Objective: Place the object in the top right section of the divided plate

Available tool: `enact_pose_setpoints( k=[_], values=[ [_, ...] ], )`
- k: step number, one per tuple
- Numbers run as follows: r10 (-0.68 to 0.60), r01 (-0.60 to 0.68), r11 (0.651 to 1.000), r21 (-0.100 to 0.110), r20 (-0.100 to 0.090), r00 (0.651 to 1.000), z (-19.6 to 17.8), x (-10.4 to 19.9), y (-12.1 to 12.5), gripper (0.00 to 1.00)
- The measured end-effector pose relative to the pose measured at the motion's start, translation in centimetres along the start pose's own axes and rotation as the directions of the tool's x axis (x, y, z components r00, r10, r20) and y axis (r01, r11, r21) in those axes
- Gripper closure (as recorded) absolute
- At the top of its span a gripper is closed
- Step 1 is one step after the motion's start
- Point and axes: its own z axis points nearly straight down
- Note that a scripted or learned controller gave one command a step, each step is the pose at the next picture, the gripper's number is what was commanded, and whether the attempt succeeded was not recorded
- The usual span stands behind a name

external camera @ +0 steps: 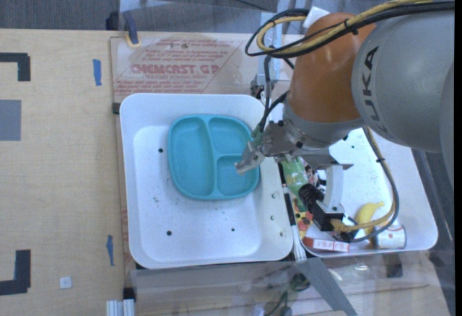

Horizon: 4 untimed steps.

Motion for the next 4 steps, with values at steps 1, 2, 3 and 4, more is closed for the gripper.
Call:
enact_pose_setpoints(
  k=[1, 2, 3, 4],
  values=[
    [-0.004, 0.004, 1.000, 0.001, 0.001, 1.000, -4.2, -6.6, -4.9, 0.00],
    [-0.004, 0.004, 1.000, -0.001, 0.001, 1.000, -5.2, -6.6, -4.8, 1.00],
    [-0.037, 0.037, 0.999, 0.002, 0.000, 0.999, 0.3, -1.3, 0.3, 1.00],
    [-0.037, 0.037, 0.999, 0.002, 0.000, 0.999, 0.3, -1.3, 0.3, 0.00]
  ],
)
